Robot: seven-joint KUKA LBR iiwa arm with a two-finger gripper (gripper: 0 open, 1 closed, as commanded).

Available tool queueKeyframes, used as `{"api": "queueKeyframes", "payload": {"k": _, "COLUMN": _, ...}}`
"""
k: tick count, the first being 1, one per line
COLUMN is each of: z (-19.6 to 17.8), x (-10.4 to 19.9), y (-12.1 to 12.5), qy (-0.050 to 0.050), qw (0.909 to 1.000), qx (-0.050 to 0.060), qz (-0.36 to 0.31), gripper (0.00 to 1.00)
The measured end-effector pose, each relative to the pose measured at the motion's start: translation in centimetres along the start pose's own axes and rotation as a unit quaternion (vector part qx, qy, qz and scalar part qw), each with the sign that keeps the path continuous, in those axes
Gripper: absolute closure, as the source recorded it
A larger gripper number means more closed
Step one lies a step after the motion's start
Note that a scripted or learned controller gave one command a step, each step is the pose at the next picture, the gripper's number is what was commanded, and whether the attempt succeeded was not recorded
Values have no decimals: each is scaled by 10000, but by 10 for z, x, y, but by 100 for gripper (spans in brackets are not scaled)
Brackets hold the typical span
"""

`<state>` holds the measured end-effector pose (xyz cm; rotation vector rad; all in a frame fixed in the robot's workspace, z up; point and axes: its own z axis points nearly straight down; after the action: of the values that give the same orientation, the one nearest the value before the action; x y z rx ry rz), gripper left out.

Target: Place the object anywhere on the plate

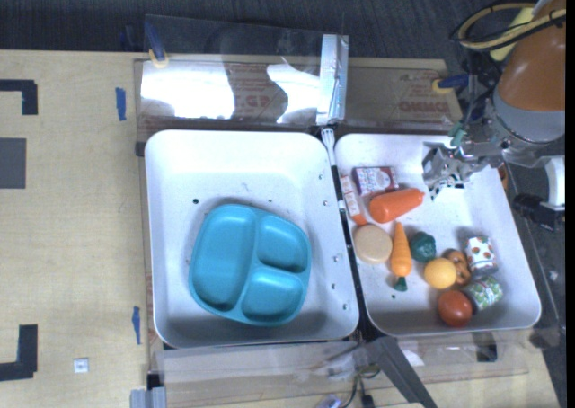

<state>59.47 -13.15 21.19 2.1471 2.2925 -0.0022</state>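
A blue plate [250, 262] with three compartments lies in the left bin [171, 172]. The right bin [503, 217] holds toy food: a large orange carrot [395, 204], a small carrot [401, 253], a beige round piece [372, 243], a dark green piece [422, 245], a yellow fruit [439, 272], a red tomato [455, 307], a brown packet [371, 179] and small cans [482, 253]. My gripper [446, 166] hangs over the upper right part of the right bin, just right of the large carrot. Nothing shows between its fingers.
A clear plastic sheet [243, 83] with a metal upright [331, 78] stands behind the bins. Cardboard [395, 96] lies behind the right bin. Cables [490, 29] hang at the top right. The wooden bench [63, 244] stretches to the left.
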Motion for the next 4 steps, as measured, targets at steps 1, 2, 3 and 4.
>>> {"api": "queueKeyframes", "payload": {"k": 1, "z": 29, "x": 96, "y": -10, "qy": 26, "qw": 9986, "qx": 19, "qz": -534, "gripper": 100}}
{"api": "queueKeyframes", "payload": {"k": 2, "z": 27, "x": 114, "y": 3, "qy": 4, "qw": 9971, "qx": -11, "qz": -766, "gripper": 100}}
{"api": "queueKeyframes", "payload": {"k": 3, "z": 40, "x": 143, "y": 10, "qy": -93, "qw": 9986, "qx": -52, "qz": -521, "gripper": 100}}
{"api": "queueKeyframes", "payload": {"k": 4, "z": 30, "x": 156, "y": 34, "qy": -150, "qw": 9996, "qx": -83, "qz": 230, "gripper": 100}}
